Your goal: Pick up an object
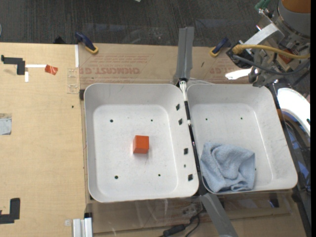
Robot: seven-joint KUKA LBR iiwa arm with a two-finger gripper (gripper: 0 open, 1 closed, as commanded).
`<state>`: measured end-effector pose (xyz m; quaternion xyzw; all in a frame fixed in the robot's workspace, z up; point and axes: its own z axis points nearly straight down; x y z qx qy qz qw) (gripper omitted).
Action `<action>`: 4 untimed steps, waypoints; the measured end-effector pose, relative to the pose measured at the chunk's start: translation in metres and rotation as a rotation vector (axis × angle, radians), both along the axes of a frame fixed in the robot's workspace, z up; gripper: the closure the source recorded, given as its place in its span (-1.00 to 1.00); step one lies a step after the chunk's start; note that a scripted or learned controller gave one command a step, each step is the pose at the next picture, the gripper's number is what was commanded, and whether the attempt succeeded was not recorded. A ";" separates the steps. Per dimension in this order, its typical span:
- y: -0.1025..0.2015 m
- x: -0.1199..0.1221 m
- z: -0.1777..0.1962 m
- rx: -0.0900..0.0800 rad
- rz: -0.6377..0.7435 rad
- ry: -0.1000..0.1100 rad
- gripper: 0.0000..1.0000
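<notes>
While we look down on the bench, we see two white bins side by side. In the left bin (91,132) sits a small orange block (141,144), all alone, close to the middle of the bin floor and a bit toward 6 o'clock. Nothing is touching the block. In the right bin (237,107) lies a soft blue-grey cloth (228,167), all bunched up, in the corner at about 7 o'clock, pressed against the bin's near wall. The arm (294,14) comes in at about 2 o'clock in our picture, grey with an orange part at the very top. A yellow cable (261,48) hangs across it. The gripper (261,75) looks to be the dark part at the low end of the arm, over the far rim of the right bin, at about 1 o'clock from the cloth. It is dark and mixed up with wires, so we cannot tell if it is spread wide or squeezed closed. It is well apart from the orange block, which lies far off toward 8 o'clock from it. Behind the bins is brown cardboard (128,63) with a blue and yellow clamp (87,42) at 11 o'clock and another clamp (218,47) at 1 o'clock. At 9 o'clock is a pale wooden board (39,132).
</notes>
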<state>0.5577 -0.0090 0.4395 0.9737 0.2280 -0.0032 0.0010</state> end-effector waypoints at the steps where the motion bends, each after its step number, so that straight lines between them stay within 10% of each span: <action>1: -0.006 -0.065 -0.034 -0.002 -0.249 -0.002 1.00; 4: -0.012 -0.067 0.009 -0.008 -0.261 0.000 1.00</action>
